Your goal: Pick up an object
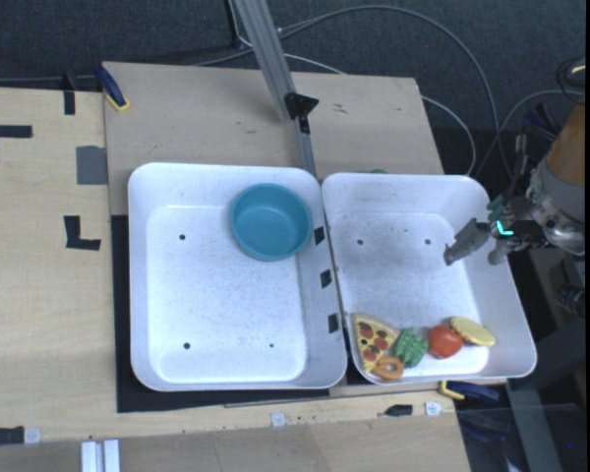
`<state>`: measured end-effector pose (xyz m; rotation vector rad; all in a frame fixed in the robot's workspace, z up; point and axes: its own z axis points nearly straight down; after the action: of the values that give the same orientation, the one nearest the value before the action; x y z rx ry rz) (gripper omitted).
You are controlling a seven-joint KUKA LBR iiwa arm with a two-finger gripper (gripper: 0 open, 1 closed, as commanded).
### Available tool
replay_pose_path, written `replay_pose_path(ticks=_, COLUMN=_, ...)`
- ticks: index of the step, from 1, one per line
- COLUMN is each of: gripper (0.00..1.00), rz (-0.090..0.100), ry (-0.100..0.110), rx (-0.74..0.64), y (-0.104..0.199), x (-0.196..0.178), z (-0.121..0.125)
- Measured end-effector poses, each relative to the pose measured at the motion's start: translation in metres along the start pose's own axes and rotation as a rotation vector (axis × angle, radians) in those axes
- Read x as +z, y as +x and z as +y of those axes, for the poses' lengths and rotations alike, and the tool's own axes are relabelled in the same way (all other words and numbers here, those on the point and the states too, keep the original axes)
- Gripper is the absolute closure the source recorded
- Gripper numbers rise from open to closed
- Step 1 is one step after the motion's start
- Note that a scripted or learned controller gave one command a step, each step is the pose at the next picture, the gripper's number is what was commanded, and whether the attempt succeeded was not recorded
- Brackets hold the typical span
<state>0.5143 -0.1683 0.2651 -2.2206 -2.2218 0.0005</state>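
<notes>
My gripper (479, 244) hangs over the right rim of the right bin (393, 264), its two dark fingers spread open with nothing between them. Along that bin's front wall lie a pizza slice toy (374, 340), a green leafy toy (409, 345), a red tomato (444, 341) and a yellow piece (471, 330). All of these sit well below and slightly left of the gripper. A blue bowl (270, 221) rests at the back right of the left bin (177, 293).
A grey pole (275, 62) slants down from the top to the seam between the bins. Cables loop across the back right of the bench. The arm's wrist (560, 205) stands beyond the right bin's edge.
</notes>
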Motion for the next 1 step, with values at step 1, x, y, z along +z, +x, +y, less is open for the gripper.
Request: replay_pose_path(ticks=1, gripper=0.00, rz=0.000, ry=0.000, rx=0.000, y=0.0000, x=0.0001, z=0.0000)
